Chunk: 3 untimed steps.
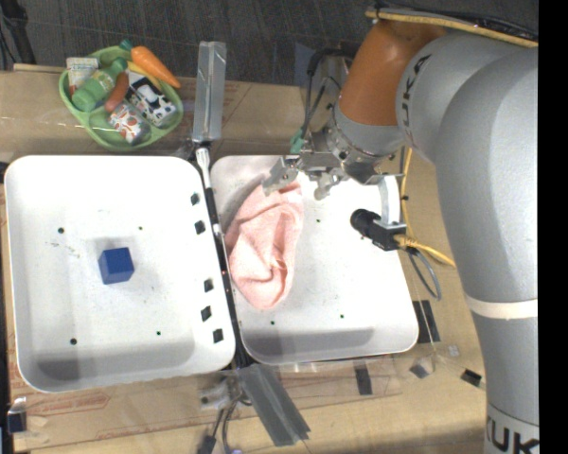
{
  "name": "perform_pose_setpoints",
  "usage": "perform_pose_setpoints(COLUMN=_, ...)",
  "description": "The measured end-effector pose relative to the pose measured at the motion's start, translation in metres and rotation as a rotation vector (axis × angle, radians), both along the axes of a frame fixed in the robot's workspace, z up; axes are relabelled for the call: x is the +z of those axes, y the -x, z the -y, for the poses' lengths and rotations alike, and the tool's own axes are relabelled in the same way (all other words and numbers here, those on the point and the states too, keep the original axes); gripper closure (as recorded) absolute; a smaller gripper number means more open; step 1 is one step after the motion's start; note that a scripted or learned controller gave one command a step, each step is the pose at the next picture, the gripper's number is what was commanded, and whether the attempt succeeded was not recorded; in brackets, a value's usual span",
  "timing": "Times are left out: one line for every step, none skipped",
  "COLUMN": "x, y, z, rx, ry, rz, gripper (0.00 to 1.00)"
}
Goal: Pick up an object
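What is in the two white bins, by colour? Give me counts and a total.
Blue: 1, the blue cube in the left bin.
Pink: 1, the pink cloth in the right bin.
Total: 2.

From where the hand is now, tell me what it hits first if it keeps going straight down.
Most likely the pink cloth: the hand hangs over its upper end in the right bin. Height above it is unclear from this slanted view.

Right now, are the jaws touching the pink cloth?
Cannot tell. In the camera view the gripper overlaps the top edge of the pink cloth in the right bin, but contact isn't plain.
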<state>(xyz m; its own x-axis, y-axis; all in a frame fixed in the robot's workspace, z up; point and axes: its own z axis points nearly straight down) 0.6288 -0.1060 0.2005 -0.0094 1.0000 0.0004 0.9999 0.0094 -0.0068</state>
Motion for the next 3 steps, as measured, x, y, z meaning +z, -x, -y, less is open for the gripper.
perform_pose_setpoints(x=-0.108, y=0.000, z=0.009, rx=0.214, ry=-0.001, rz=0.005, gripper=0.00)
perform_pose_setpoints(x=-0.108, y=0.000, z=0.009, rx=0.214, ry=0.000, rz=0.005, gripper=0.00)
perform_pose_setpoints(x=-0.108, y=0.041, z=0.022, rx=0.230, ry=-0.001, rz=0.004, gripper=0.00)
